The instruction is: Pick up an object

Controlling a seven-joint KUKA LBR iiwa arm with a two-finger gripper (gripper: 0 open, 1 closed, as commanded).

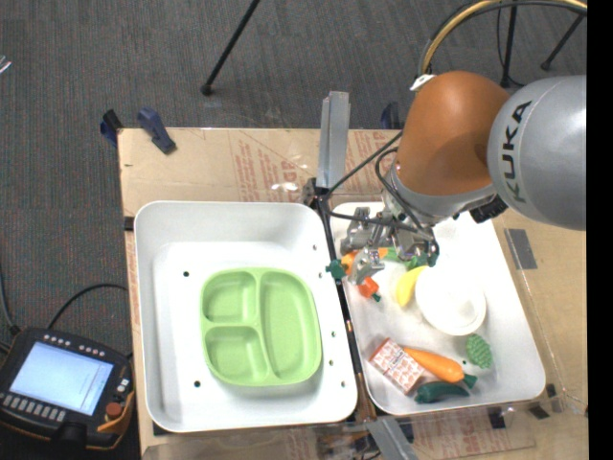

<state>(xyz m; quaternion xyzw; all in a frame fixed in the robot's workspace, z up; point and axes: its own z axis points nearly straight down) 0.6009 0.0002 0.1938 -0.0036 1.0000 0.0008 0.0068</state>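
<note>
In the right bin [517,353], the tool [375,257] hangs low over small orange pieces [369,287] beside the banana [410,284]; its grip state cannot be determined. Centre on one item, descend vertically, then close.

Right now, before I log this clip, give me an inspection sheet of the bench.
Surface: cardboard-covered bench bearing two white bins.
Job's things: right bin holds a carrot, white bowl, yellow piece, red-patterned box, green toys.
Clutter: left bin holds a green divided plate.
Hand: hand low over the right bin's near-left corner; state unclear.
Cables: black cables run down to the hand.
Surroundings: pendant on grey carpet, tripod legs.
</note>
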